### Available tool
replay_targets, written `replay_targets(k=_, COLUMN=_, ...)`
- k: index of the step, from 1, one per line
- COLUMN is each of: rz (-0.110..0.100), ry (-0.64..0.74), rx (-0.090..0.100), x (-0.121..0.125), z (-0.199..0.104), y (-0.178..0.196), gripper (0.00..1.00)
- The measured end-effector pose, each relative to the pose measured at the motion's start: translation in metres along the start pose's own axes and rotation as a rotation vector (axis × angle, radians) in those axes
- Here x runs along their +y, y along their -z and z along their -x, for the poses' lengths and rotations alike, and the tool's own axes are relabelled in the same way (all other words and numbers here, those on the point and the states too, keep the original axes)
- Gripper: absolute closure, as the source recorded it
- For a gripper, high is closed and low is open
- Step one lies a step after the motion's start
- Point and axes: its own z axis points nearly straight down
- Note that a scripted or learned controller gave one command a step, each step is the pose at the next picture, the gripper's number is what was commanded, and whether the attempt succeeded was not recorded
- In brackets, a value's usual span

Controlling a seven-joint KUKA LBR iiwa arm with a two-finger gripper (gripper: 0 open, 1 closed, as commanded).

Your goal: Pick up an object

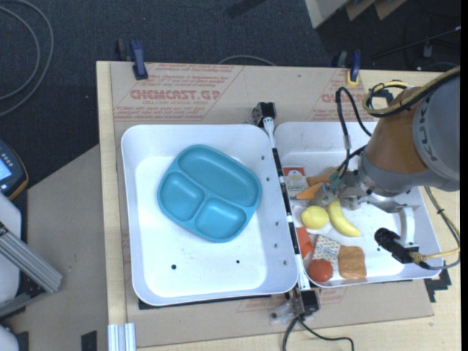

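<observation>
2 white bins sit side by side on the bench, and the arm [409, 148] is reached into the right bin [322, 134] from the right. The gripper [342, 189] is lowered over a cluster of toy food, apparently so that a grasp can be made from above. Whether its tips are apart or together cannot be told, since the wrist blocks the view of them.

A banana [344, 219] lies just below and beside the gripper, and a lemon [315, 217] sits touching the banana on its far side from the arm. A carrot [311, 191] is seen just beside the gripper, toward the divider between the bins. Farther off, along the bin's near wall, a cracker [327, 248], a tomato [320, 270] and a bread slice [352, 262] are crowded together.

No item is seen lifted, so the pick is judged not yet done. The banana or the carrot is judged the likeliest target, being closest.

In the left bin [139, 196], well apart from the gripper, a blue plate [210, 192] with 3 compartments lies flat.
</observation>
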Motion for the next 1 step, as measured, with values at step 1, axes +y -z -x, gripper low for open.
replay_targets(k=1, rz=0.002, ry=0.0, rx=-0.001, x=0.0006, z=-0.0003, y=0.0105, gripper=1.0)
